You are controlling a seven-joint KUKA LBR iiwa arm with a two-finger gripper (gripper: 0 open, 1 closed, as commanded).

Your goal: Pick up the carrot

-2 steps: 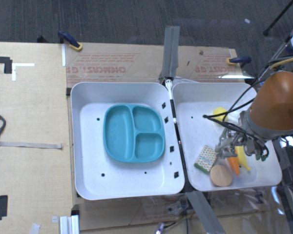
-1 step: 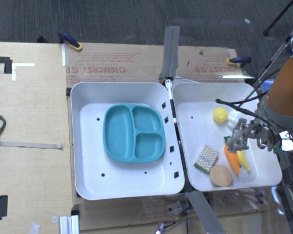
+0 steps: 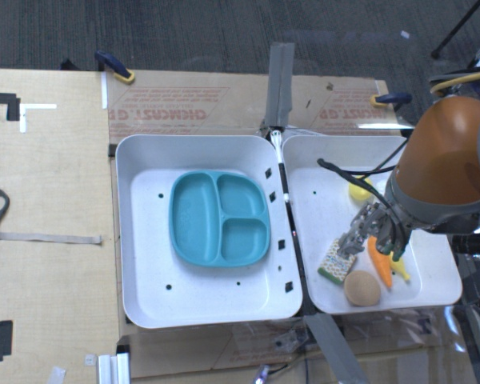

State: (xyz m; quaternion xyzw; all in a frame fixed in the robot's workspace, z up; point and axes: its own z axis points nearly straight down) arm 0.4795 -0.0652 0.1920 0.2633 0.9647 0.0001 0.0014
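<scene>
The orange carrot (image 3: 381,267) lies in the right bin (image 3: 320,206) near its front edge, pointing toward the front. My gripper (image 3: 360,237) hangs low over the same bin, just left of the carrot's upper end and above a small green and white packet (image 3: 335,264). The arm's orange band and grey wrist cover the bin's right part. Nothing is visibly held.
A tan round item (image 3: 362,288) sits at the front of the right bin, touching the carrot's tip. A yellow piece (image 3: 401,271) lies right of the carrot, and another yellow item (image 3: 360,190) lies farther back. The left bin (image 3: 136,238) holds a teal divided plate (image 3: 221,218).
</scene>
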